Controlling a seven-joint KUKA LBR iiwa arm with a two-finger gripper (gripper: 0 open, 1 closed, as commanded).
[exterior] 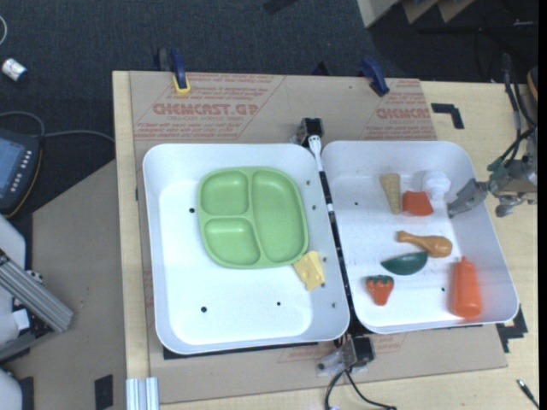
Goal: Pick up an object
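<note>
Several toy foods lie in the right bin (359, 169): a tan wedge (391, 192), a red-orange block (417, 202), a small white piece (437, 182), a brown drumstick (425, 243), a dark green leaf shape (404, 264), a red strawberry (381, 289) and an orange bottle (466, 289). My gripper (485, 202) hangs over the right rim of this bin, right of the red-orange block and above the bottle. It is open, with nothing between its fingers.
The left bin (171, 297) holds a green divided plate (253, 218) and a yellow piece (310, 270) at the plate's lower right corner. A narrow ridge with a black clamp (312, 131) separates the bins. Cables hang at the far right.
</note>
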